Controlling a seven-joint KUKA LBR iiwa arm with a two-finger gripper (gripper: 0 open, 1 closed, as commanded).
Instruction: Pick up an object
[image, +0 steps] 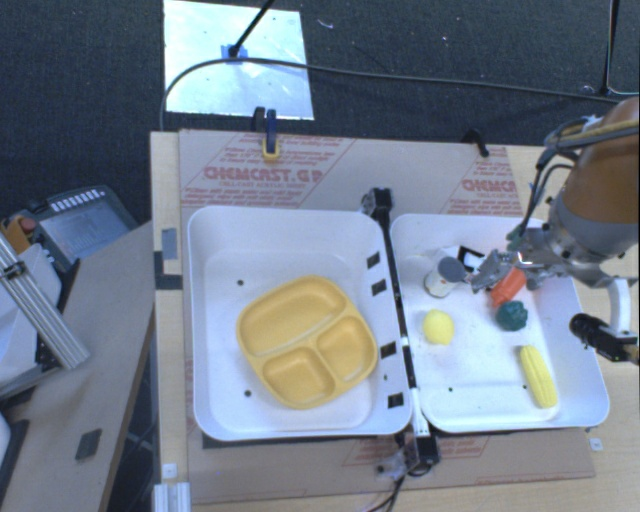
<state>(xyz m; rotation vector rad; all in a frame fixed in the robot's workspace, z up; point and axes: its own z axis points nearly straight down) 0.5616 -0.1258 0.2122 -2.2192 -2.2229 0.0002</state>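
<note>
My gripper (492, 270) hangs low over the back of the right bin (470, 410), reaching in from the right. Right beside it lies an orange carrot (509, 286), partly under the gripper body. A dark green lump (512, 316) sits just in front of the carrot. To the gripper's left lies a small grey-and-white piece (441, 278), like a mushroom. A yellow lemon (437, 327) rests near the bin's middle left, and a yellow corn cob (538, 375) lies towards the front right. I see nothing clearly held.
The left bin (215, 400) holds a yellow three-compartment plate (305, 340). A black divider with clips (392, 310) runs between the bins. The arm's grey body with its orange band (600, 190) looms over the right bin's far right corner.
</note>
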